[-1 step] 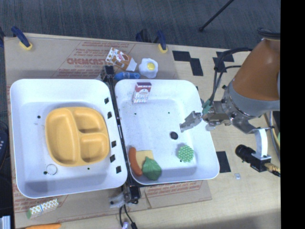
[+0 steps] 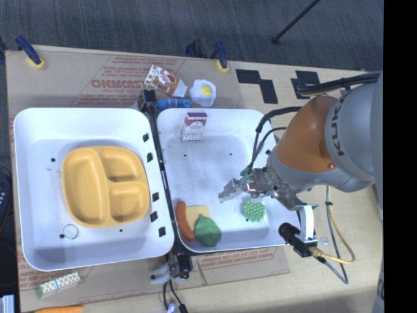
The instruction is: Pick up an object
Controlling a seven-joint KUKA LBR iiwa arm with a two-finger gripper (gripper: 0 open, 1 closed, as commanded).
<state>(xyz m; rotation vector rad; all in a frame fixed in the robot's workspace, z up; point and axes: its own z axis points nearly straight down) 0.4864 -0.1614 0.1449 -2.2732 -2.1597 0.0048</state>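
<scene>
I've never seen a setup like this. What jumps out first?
The big grey arm with its orange band reaches in from the right, its pincer low over the right bin, beside a knobbly green ball. In the left bin lies a yellow divided tray.

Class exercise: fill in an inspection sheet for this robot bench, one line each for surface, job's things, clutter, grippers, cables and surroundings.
Surface: brown cardboard sheet under two white bins, left bin and right bin.
Job's things: right bin holds a small carton, green spiky ball, sausage, green lump; left bin holds a yellow divided tray.
Clutter: snack packet and egg toy outside the bins.
Grippers: gripper low over right bin, holding nothing visible.
Cables: yellow cable at right.
Surroundings: grey carpet.
</scene>
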